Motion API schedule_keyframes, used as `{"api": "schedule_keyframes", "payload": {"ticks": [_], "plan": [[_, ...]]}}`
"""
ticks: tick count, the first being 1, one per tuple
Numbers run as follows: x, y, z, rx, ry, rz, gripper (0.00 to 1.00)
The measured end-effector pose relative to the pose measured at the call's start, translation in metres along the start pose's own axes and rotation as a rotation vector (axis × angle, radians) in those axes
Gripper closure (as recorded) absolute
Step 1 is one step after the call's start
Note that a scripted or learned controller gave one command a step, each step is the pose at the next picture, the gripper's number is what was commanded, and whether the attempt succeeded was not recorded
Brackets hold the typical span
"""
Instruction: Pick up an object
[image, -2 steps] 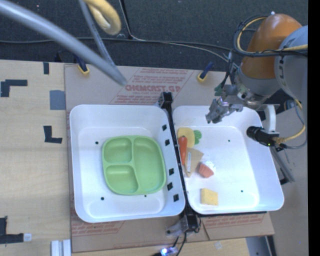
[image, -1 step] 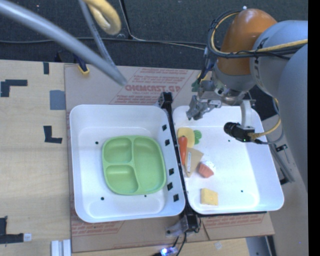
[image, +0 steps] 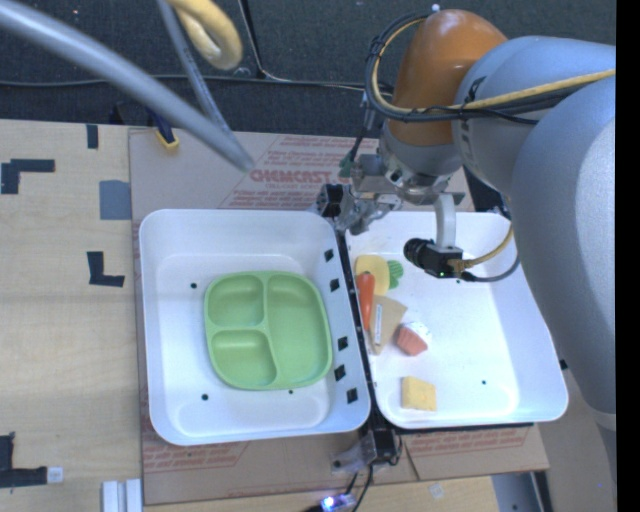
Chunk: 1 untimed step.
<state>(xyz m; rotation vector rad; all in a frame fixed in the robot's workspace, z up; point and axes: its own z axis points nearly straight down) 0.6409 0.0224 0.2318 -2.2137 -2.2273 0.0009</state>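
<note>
Two shallow white bins sit side by side on a cardboard sheet (image: 290, 160) laid over the wooden surface (image: 60, 300), their inner walls touching along a line of small black clips. The left bin (image: 160, 300) carries a green divided plate (image: 268, 330) with three compartments, lying flat near its middle. The right bin (image: 520, 370) carries the loose pieces, gathered toward its left wall: a yellow piece with a green bit at its side (image: 375, 270) at the top of the cluster, an orange carrot (image: 367, 293) lying lengthwise just beside the dividing wall, a tan wedge (image: 388, 318) touching the carrot's lower end, a pink-and-white piece (image: 411, 339) just right of the wedge, and a yellow cheese block (image: 419, 393) lying apart, nearer the front rim. The grey arm (image: 560, 200) comes in from the right, its orange band (image: 440, 60) above the wrist, and the hand (image: 350, 212) hangs over the far end of the dividing wall, above and just behind the yellow piece. Nothing shows between its fingers (whether they are spread or closed cannot be told from this angle, the wrist hardware covering them). A black fitting with a yellow cable (image: 432, 258) hangs off the wrist over the right bin.
</note>
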Motion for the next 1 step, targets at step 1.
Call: {"api": "schedule_keyframes", "payload": {"ticks": [1], "plan": [[0.0519, -0.0133, 0.007, 0.001, 0.0, 0.0, 1.0]]}}
